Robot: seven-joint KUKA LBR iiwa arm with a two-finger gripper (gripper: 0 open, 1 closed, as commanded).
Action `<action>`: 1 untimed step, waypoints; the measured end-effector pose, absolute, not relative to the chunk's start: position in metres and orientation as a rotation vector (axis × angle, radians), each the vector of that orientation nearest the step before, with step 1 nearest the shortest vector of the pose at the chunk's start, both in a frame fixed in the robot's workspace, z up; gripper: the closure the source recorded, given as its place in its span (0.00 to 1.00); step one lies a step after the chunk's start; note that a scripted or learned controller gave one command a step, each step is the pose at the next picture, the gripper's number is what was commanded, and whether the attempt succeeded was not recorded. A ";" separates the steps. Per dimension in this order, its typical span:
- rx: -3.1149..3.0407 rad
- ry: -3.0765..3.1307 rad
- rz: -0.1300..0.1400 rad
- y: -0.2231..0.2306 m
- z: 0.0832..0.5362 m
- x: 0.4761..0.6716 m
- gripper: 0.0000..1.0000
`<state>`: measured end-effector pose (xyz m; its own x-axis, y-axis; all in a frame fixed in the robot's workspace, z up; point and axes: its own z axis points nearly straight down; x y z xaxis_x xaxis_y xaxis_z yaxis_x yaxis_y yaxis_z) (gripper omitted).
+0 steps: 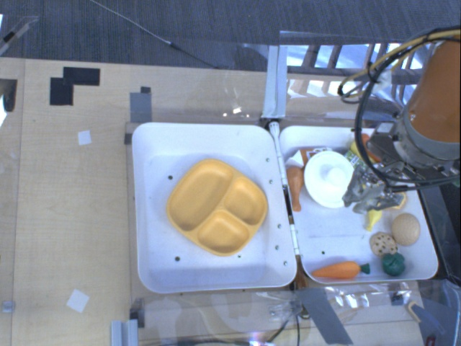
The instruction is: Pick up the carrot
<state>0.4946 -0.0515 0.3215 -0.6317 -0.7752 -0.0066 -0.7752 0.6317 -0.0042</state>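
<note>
Bright and even light from above, soft short shadows inside the two white bins point(144, 215), small white glare on the clear panels at the near edge and at the metal divider point(272, 85), picture mostly sharp, arm point(436, 107) slightly blurred at right.

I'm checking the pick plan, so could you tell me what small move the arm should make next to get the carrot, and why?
Probably shift the gripper toward the near edge of the right bin and a little left, to stand above the carrot. The carrot lies on its side along that near wall, apart from the gripper, which hovers beside the white cup. The cookie and broccoli sit close to the carrot's green end.
</note>
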 end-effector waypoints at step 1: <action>-1.469 2.762 -0.016 -0.109 0.404 0.522 1.00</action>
<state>0.5220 -0.1095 0.4037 -0.5587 -0.8293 -0.0066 -0.8292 0.5587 -0.0153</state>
